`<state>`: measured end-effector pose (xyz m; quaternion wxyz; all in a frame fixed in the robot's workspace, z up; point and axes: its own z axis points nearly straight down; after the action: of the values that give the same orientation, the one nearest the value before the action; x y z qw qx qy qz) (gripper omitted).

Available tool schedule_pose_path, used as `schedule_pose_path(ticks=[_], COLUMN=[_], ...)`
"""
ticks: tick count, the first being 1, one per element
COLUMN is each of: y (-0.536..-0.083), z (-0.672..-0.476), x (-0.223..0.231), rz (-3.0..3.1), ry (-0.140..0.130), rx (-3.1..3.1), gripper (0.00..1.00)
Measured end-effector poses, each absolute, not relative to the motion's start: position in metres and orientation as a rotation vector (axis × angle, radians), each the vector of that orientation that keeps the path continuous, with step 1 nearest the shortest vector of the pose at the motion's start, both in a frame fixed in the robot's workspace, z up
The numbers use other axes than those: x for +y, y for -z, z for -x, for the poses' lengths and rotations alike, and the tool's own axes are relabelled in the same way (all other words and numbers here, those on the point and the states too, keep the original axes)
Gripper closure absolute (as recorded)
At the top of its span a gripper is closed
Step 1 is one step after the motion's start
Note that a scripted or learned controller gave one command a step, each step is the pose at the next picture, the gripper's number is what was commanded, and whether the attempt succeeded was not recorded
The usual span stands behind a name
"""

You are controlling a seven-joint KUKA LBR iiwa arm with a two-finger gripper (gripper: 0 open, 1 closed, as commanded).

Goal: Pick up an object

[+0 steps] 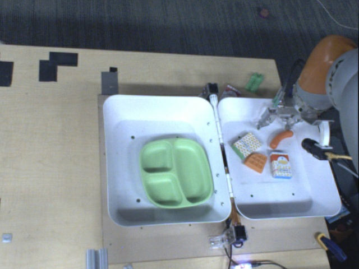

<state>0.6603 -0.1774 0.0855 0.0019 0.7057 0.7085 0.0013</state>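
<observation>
- The wooden tabletop (56,150) holds two flat white bins side by side.
- The left bin (120,150) has a green tray (176,171) lying in it. The tray has three parts.
- The right bin (303,198) has four small things in it.
- A little orange sausage (281,138) lies near the back of the right bin, tilted.
- A small packet with a checked pattern (247,144) lies to the left of the sausage, apart from it.
- An orange waffle piece (256,162) sits just in front of the checked packet, touching or almost touching it.
- A small box with red, white and blue on it (280,165) sits just to the right of the waffle piece.
- The grey arm with its orange band (321,66) comes in from the right.
- The pincer (282,118) hangs at the back of the right bin, just behind the sausage.
- Its thin metal fingers (268,118) are spread wide apart, and nothing is between them.
- A green thing (254,82) lies on the tabletop behind the right bin.
- Black tape shapes (56,66) are stuck on the tabletop at the far left.
</observation>
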Motion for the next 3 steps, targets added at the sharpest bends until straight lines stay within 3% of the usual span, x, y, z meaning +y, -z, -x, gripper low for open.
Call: schedule_pose_path(ticks=[1, 2, 3], y=[-0.085, -0.087, -0.099], z=[-0.622, -0.565, -0.567], x=[-0.135, -0.11, -0.109], rz=[-2.214, -2.216, -2.211], ry=[-0.005, -0.007, -0.014], rx=[2.225, 2.22, 2.218], gripper=[0.0, 0.0, 1.0])
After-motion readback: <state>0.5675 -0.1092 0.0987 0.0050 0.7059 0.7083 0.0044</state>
